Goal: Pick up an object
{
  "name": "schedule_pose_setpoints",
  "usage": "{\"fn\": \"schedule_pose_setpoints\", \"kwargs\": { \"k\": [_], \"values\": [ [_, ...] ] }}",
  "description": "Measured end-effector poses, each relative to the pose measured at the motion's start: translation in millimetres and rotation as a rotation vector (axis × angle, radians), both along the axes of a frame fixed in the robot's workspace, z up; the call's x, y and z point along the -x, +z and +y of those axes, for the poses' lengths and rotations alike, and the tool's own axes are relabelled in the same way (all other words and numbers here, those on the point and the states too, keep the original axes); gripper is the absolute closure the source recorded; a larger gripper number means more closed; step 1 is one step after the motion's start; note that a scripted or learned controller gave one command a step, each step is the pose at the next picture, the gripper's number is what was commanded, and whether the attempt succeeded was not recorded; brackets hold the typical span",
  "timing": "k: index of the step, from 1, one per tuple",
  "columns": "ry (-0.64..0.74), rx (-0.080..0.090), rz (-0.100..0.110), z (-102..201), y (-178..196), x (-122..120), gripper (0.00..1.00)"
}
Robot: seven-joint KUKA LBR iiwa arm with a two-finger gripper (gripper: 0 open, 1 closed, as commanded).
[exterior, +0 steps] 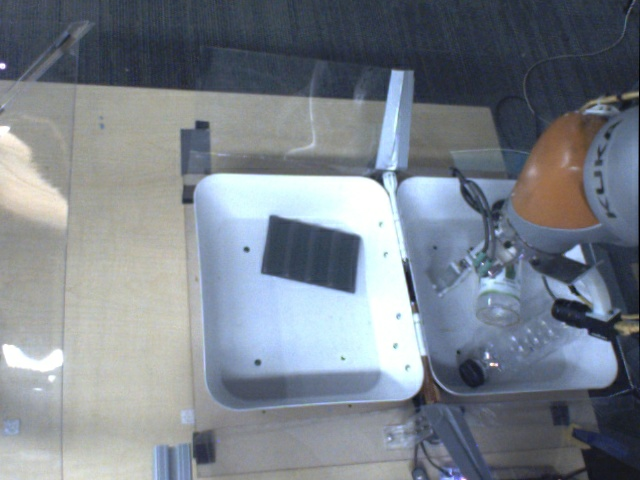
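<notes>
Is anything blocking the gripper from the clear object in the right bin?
Nothing visible does. The gripper sits low in the right bin, right at the top of the clear object. The small black object lies nearer the front wall, off that path.

Even, cool overhead light fills the scene, and the picture is fairly soft, with fine detail smeared throughout. The two white bins [300, 368] come out bright, close to washed out on their floors, while a grey shadow lies along the near wall of the left one. On the far left, pale glare patches sit on the wooden bench [120, 298]. The arm [565, 183] casts a dim shadow into the right bin.
</notes>
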State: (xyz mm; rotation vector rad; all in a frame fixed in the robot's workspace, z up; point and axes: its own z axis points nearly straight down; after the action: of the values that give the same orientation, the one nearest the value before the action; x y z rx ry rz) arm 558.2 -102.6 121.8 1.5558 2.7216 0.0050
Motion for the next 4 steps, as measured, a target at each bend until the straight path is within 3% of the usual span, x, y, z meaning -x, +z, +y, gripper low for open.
{"fn": "schedule_pose_setpoints", "kwargs": {
  "k": [1,2,3,4],
  "values": [
    [0.018,0.0,-0.001,25,64,40,0.0],
    [-0.252,0.0,0.0,-21,68,-32,0.0],
    [-0.243,-0.001,0.0,-58,-3,-37,0.0],
    [-0.237,0.0,-0.009,-51,-31,-30,0.0]
  ]
}}
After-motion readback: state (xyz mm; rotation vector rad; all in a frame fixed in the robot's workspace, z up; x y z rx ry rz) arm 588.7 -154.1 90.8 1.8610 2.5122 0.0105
